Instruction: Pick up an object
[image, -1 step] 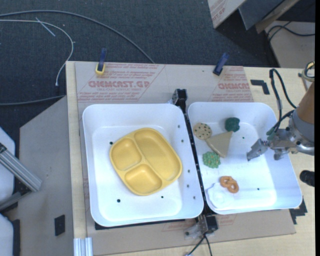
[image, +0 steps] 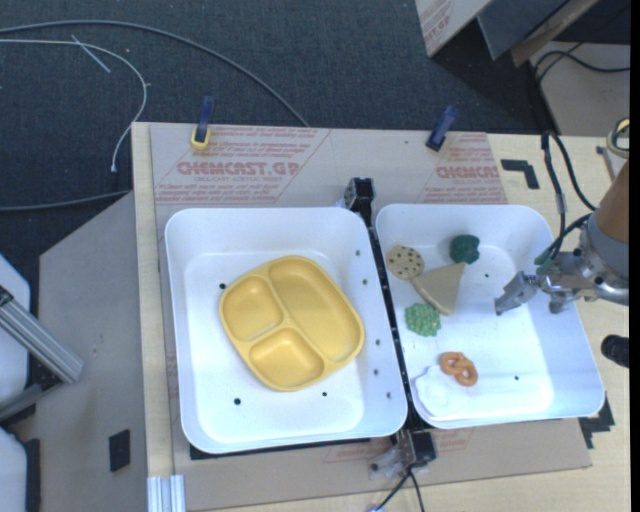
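The right bin (image: 520, 395) holds several small items. A round speckled cookie (image: 404, 261) and a dark green broccoli piece (image: 464, 248) lie near the back, and a tan wedge (image: 441, 287) lies between them. A light green broccoli piece (image: 423, 319) and an orange pretzel (image: 459, 368) sit nearer the front. My gripper (image: 533, 298) hangs over the right half of this bin, right of the wedge and apart from every item. It is open with nothing between its fingers.
The left bin (image: 200, 400) holds a yellow divided tray (image: 291, 321). A white crumpled piece (image: 432, 390) lies in the right bin's front left corner. Black clips (image: 359, 192) sit where the bins meet. Blue clamps (image: 204, 124) hold the board's back edge.
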